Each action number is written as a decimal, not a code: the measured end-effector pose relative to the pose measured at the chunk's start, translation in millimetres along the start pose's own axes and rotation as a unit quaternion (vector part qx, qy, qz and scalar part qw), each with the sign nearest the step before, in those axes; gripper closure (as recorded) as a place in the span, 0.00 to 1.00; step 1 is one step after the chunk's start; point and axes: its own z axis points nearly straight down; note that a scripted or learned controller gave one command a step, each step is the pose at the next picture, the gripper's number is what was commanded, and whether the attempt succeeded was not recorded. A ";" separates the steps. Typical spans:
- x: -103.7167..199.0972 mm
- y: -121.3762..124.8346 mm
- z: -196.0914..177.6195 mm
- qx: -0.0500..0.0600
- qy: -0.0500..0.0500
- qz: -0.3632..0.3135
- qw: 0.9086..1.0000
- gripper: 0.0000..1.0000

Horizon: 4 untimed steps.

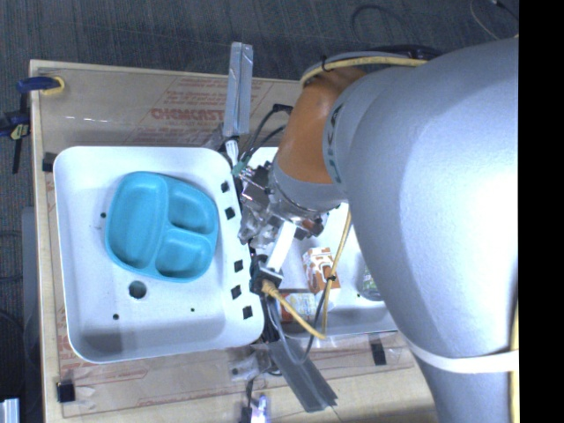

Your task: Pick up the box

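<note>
A small orange-and-white box [319,268] lies in the right bin [352,317], just right of the gripper and partly behind a yellow cable. My gripper [250,226] hangs over the left edge of the right bin, close to the wall shared with the left bin. It sits a little left of and above the box. The big grey arm and its orange band cover most of the right bin.
The left bin [79,236] holds a blue divided plate [162,226] and a small dark spot near its front. Pale packets [300,305] and another item [370,284] lie in the right bin near the box. A grey upright post [238,86] stands behind the bins.
</note>
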 end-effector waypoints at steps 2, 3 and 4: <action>35.9 -46.3 -19.0 -0.007 0.004 0.102 0.995 0.00; -55.2 -24.3 15.4 -0.007 0.004 0.046 0.999 0.00; -63.4 -18.5 15.0 -0.008 0.005 0.141 0.990 0.00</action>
